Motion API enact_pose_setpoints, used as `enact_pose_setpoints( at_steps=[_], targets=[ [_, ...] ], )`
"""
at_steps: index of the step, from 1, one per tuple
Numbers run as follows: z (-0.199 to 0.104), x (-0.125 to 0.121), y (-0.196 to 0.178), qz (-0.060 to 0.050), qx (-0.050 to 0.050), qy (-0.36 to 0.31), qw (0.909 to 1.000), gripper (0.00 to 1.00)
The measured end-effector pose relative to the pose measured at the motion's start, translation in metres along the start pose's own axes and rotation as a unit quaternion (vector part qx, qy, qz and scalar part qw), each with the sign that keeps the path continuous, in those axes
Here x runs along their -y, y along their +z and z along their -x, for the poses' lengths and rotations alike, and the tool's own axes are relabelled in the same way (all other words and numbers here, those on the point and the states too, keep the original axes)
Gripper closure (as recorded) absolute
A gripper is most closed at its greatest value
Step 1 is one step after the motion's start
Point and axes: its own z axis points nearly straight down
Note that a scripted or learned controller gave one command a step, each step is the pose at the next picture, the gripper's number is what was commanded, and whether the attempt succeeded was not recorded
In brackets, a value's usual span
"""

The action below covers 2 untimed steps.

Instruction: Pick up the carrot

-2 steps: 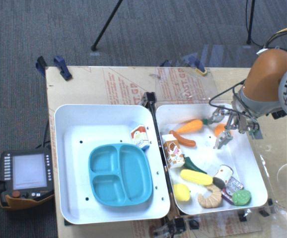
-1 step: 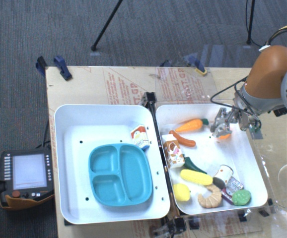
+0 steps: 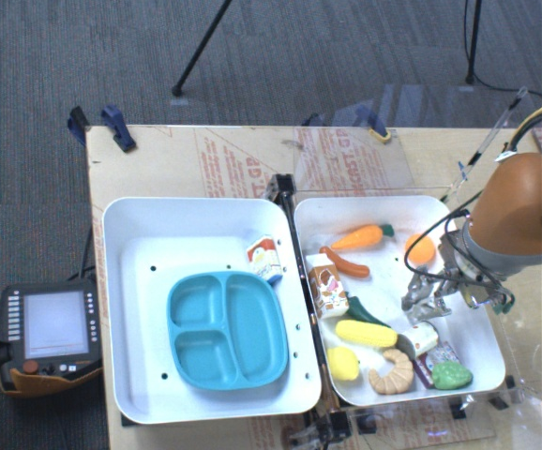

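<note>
Jaws (image 3: 428, 300) hanging low in the right bin (image 3: 398, 206), carrot (image 3: 357, 238) not grabbed.

The jaws look spread apart with nothing in them, sitting near the bin's right wall, just above a corn cob (image 3: 366, 333) and croissant (image 3: 391, 372). The carrot lies well apart up by the bin's far edge, long axis nearly crosswise, green top toward the right, tip toward the left bin (image 3: 130, 242) with its blue plate (image 3: 226, 330).
</note>
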Motion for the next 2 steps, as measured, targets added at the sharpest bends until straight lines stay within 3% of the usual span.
enact_pose_setpoints(
  at_steps=[1, 2],
  targets=[
    [0.030, -0.016, -0.125, -0.004, 0.009, -0.033, 0.9994, 1.00],
    [0.000, 0.000, 0.000, 0.001, 0.000, -0.101, 0.9949, 1.00]
  ],
)
